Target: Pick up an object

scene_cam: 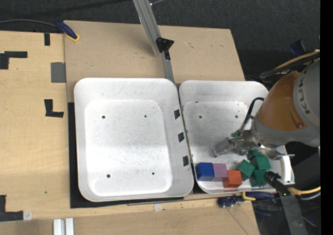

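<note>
The claw (222, 148) is low in the right white bin (218, 93), a little above the small blocks. I cannot tell if it is open or closed. The blue cube block (205, 171) sits by the near wall. It looks light, hard and smooth. Pinch its flat sides.

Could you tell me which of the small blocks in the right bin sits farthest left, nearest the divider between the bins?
The blue block. It is leftmost in the row along the right bin's front edge, with the lilac block and orange block to its right.
</note>
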{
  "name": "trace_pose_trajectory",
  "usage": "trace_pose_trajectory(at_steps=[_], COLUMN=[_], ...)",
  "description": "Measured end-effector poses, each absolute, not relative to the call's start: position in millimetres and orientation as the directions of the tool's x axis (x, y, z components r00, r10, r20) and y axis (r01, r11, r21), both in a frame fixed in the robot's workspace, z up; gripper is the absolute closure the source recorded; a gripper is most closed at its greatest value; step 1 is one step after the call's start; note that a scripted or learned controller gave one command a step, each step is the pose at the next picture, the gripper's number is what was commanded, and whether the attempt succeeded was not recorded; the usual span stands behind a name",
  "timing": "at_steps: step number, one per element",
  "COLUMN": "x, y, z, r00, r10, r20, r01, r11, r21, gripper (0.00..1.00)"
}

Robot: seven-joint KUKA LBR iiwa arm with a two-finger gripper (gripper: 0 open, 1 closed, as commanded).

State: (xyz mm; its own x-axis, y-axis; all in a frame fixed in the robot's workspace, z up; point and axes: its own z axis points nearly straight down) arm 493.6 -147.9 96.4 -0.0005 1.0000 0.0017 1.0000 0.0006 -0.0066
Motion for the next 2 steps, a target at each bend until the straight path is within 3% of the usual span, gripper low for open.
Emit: trace_pose_trajectory(at_steps=[1,2], x=[494.3,504.9], y=[-147,-148], z=[109,164], r00=[-0.002,-0.002], r10=[1.0,1.0], r20=[0.002,-0.001], r01=[1.0,1.0], r11=[0.002,0.002], r21=[-0.005,0.003], gripper=[1.0,1.0])
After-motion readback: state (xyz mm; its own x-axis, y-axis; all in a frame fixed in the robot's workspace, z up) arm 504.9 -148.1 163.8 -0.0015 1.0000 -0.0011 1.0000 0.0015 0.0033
